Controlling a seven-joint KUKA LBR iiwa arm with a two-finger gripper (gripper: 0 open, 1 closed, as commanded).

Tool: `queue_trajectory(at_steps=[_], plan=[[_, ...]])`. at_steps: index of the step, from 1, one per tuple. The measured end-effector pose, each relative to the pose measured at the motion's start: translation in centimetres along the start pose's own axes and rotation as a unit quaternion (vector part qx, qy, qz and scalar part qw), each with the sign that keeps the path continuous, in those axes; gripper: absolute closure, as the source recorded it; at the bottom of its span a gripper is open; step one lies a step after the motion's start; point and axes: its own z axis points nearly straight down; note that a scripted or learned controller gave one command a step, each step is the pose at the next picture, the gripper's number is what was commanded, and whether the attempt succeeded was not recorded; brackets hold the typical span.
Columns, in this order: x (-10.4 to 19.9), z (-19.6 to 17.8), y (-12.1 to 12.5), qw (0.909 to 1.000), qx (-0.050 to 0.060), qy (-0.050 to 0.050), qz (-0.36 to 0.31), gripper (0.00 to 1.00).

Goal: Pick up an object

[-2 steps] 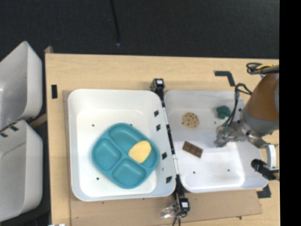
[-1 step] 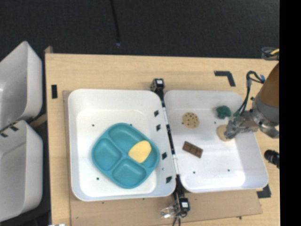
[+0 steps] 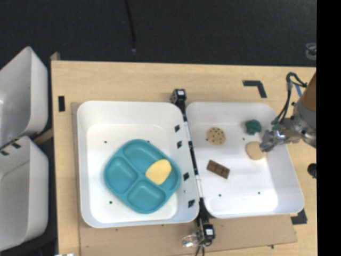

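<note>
Tan disc, tool over it (grip unclear)

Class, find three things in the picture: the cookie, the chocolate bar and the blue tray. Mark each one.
cookie (image 3: 215, 136), camera view, centre of its top face.
chocolate bar (image 3: 218, 169), camera view, middle of the bar.
blue tray (image 3: 121, 174), camera view, floor of its left compartment.

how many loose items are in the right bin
4: a round cookie upper left, a brown bar below it, a green piece upper right, a tan piece at the gripper, which may hide more.
</note>
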Motion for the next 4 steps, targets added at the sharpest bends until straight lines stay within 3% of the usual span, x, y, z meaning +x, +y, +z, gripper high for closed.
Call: queue_trajectory(at_steps=[4], plan=[[19.4, -3.4, 7.6, 1.0, 0.001, 0.002, -0.002, 1.0]])
